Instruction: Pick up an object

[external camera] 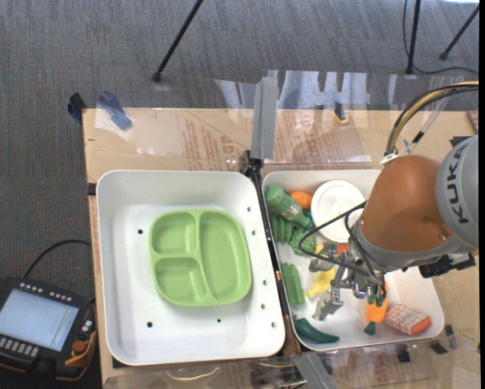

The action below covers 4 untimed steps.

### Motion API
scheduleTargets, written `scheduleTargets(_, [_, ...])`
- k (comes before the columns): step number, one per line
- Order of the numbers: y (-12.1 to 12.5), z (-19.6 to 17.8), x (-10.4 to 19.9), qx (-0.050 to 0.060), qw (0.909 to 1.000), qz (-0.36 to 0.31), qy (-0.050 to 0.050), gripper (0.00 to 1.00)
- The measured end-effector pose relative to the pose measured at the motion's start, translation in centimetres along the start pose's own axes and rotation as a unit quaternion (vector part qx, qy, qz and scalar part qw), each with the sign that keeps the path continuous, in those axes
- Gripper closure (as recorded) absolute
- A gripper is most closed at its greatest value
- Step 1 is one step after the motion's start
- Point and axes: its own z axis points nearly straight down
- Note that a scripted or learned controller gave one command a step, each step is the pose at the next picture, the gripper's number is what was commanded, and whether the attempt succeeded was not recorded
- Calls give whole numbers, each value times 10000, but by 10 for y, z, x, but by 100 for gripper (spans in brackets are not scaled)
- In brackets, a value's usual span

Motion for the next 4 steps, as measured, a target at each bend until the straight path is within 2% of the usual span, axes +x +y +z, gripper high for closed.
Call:
scheduleTargets(1, [8,24,-38,-4,9979,644,-54,0])
scheduleTargets(2, [8,15,-38,-4,9980,624,-46,100])
scheduleTargets(3, [25,-159,-54,-10,9990,421,-126,100])
scheduleTargets(4, [25,-153,-52,-2,9991,418,-68,0])
